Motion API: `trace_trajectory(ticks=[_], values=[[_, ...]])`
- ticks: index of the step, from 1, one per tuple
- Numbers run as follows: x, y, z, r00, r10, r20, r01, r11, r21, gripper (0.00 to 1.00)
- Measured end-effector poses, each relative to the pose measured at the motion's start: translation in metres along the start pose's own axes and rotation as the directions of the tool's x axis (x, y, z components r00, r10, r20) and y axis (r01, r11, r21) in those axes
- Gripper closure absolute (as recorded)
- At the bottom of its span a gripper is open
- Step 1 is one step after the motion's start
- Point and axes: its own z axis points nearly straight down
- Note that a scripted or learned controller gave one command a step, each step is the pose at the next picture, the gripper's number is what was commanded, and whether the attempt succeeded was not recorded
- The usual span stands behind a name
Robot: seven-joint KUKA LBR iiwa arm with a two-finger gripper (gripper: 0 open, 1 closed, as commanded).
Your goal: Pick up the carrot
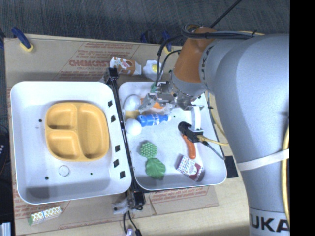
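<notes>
Camera view from above: we see the grey arm with its orange band reaching in from the right, its gripper (158, 101) low over the far part of the right-hand shallow white bin (172, 185). We cannot tell whether the gripper is released or clenched, since the wrist and cabling crowd it.

The slim orange carrot (190, 148) lies on the floor of that same bin, close to its right wall, pointing roughly along the wall. It sits apart from the gripper and nothing grasps it. Just below the carrot rests a red and white crinkled packet (189, 167).

Directly under the gripper lies a blue bottle with a white end (153, 119). To the bottle's left, by the wall between the bins, sit two white egg-shaped balls (132, 103), one above the other. Nearer the front are a green dotted round piece (147, 149) and a green leafy piece (155, 167), touching or nearly so.

The left-hand white bin (29, 107) holds a yellow plastic plate with three compartments (76, 130). Both bins stand on printed brown cardboard (88, 53).
</notes>
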Motion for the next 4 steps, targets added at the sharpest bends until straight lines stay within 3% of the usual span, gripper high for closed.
trace_trajectory(ticks=[1, 2, 3, 4], values=[[-0.020, 0.025, 0.024, 0.983, -0.184, 0.000, 0.184, 0.983, 0.000, 0.00], [-0.019, 0.025, 0.014, 0.982, -0.187, 0.000, 0.187, 0.982, 0.002, 1.00], [0.031, -0.068, -0.108, 0.997, -0.074, 0.000, 0.074, 0.997, -0.001, 1.00], [0.013, -0.148, -0.131, 0.996, 0.085, 0.000, -0.085, 0.996, 0.002, 1.00]])
